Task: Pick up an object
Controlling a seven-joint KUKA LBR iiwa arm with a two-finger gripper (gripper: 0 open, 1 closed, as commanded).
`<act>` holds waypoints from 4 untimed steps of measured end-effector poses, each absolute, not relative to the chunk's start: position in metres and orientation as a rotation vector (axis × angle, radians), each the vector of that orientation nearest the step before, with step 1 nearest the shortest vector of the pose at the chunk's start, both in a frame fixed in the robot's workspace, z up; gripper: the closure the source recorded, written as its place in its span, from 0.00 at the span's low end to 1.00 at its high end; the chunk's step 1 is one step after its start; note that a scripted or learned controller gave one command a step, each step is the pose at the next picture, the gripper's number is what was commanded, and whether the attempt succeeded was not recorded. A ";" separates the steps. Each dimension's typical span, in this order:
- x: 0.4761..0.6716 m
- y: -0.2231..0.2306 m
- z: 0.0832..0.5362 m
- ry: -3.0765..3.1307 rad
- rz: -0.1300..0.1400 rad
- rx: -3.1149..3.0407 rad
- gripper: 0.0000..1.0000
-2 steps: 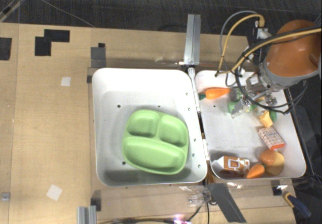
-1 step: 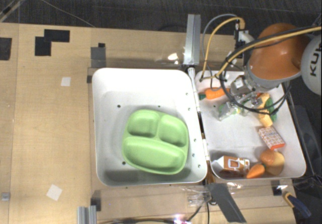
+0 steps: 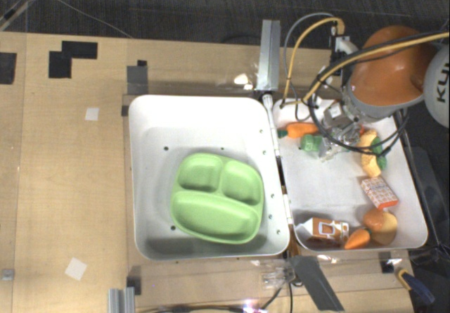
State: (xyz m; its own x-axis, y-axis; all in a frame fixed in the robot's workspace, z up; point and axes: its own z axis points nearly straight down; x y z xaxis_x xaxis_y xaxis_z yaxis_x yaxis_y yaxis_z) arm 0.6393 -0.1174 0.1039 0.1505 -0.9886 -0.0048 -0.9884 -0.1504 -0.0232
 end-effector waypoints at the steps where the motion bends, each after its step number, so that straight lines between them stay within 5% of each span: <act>1: 0.660 -0.050 0.241 1.888 -0.023 -2.492 1.00; 3: 0.662 -0.048 0.260 1.893 -0.019 -2.476 1.00; 4: 0.669 -0.105 0.176 1.575 0.001 -2.713 1.00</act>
